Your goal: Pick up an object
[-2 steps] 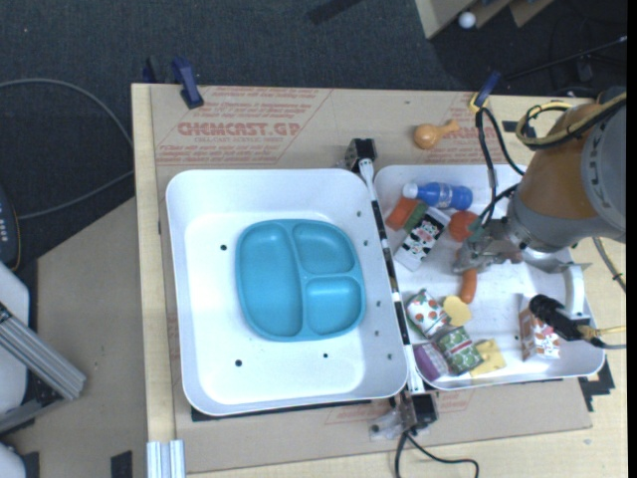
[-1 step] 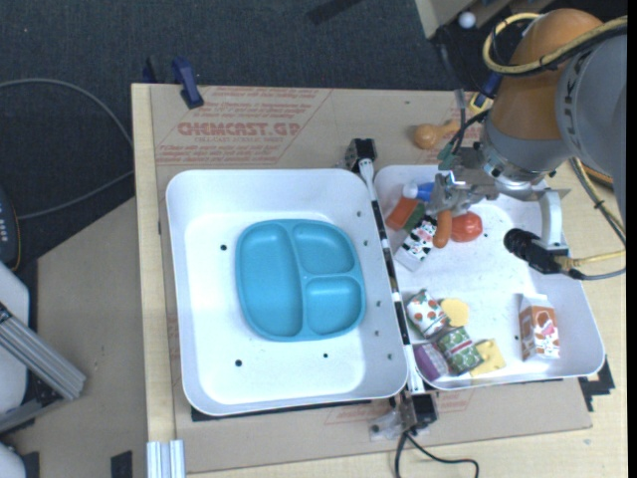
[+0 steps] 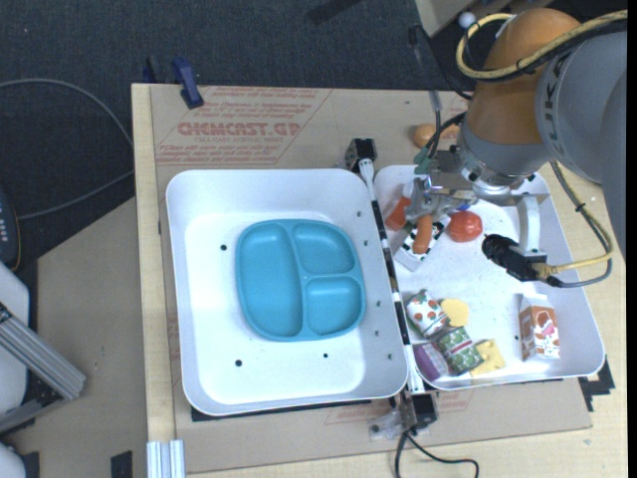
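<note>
Carrot-like orange stick [image 3: 425, 233] lies in the right bin [image 3: 572, 297], just left of the red tomato [image 3: 465, 226] — jaws' state: cannot tell. Risk — neighbours crowd it, so a grab may slip.

Desk board [image 3: 239, 127], upper left of the frame: red print, large line reading "CHEMCAST GP", partly hidden at its right end by the white bin [image 3: 179, 197].
Smaller red lines above and below it: too fine to read.
Packets in the right bin [image 3: 587, 352]: printed, but their lettering is too small to read.
</note>
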Available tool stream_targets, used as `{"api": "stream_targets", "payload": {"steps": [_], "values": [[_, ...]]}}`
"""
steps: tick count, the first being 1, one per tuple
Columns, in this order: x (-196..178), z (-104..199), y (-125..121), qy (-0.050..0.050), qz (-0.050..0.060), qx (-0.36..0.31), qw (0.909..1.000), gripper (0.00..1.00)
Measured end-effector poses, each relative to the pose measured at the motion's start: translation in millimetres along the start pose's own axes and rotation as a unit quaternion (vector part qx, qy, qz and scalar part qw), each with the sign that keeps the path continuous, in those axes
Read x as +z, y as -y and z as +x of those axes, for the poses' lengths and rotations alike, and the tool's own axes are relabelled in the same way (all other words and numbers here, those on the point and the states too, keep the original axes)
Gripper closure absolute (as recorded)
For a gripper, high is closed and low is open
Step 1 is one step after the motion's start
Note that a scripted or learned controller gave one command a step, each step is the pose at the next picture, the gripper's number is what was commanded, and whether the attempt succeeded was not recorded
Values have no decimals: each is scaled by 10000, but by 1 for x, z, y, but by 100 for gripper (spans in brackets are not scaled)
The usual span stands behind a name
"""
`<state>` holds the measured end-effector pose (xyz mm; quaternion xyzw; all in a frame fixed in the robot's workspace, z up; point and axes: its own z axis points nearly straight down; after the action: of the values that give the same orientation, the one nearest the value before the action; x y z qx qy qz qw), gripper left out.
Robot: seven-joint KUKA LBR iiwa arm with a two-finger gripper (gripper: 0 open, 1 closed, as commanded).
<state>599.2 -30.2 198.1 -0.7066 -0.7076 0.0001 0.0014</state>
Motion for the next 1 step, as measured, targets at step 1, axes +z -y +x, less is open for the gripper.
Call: {"api": "stream_targets", "payload": {"steps": [1], "values": [[0, -1, 0, 6, 1, 1, 10000, 0]]}}
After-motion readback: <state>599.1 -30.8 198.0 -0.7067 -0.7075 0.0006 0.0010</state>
